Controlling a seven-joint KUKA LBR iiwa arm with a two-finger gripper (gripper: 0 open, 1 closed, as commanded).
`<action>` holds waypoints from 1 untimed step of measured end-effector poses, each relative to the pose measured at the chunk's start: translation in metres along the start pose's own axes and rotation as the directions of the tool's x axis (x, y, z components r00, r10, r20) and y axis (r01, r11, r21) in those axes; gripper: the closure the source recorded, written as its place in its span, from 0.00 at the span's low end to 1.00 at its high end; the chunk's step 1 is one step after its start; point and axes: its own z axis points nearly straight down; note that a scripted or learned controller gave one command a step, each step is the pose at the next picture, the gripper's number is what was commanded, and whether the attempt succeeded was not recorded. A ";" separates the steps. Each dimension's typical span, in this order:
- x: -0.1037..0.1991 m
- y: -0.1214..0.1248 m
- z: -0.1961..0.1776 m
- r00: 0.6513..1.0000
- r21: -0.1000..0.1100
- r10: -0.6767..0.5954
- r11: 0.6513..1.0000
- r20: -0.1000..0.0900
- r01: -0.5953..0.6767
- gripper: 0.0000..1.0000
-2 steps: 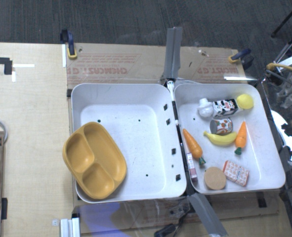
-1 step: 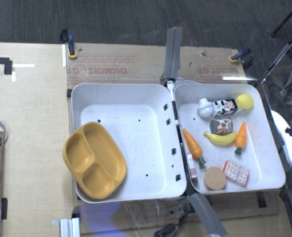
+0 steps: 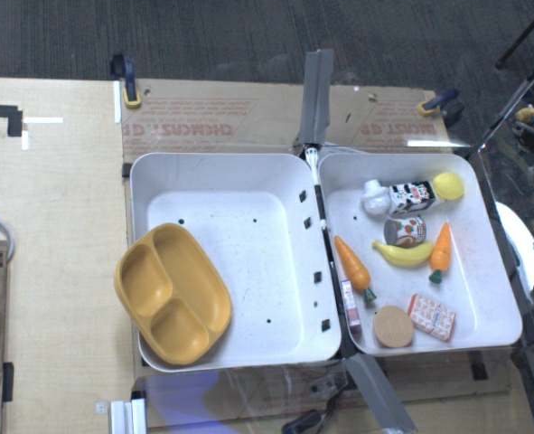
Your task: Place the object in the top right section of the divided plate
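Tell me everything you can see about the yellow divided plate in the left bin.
The divided plate is mustard yellow, an oval with rounded corners, and looks like smooth plastic. Raised ridges split it into three sections: one long section along its upper left side and two more along its lower right side. It lies flat and right side up, turned at a slant, in the lower left corner of the left bin. Its left edge reaches over the bin's left rim. Nothing lies in any section, and nothing else touches it.

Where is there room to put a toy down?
The left bin has bare floor right of and above the yellow divided plate. The right bin is crowded with carrots, banana and can.
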 end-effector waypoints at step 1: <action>-0.020 -0.004 0.004 0.999 0.001 -0.050 0.999 0.001 0.050 0.00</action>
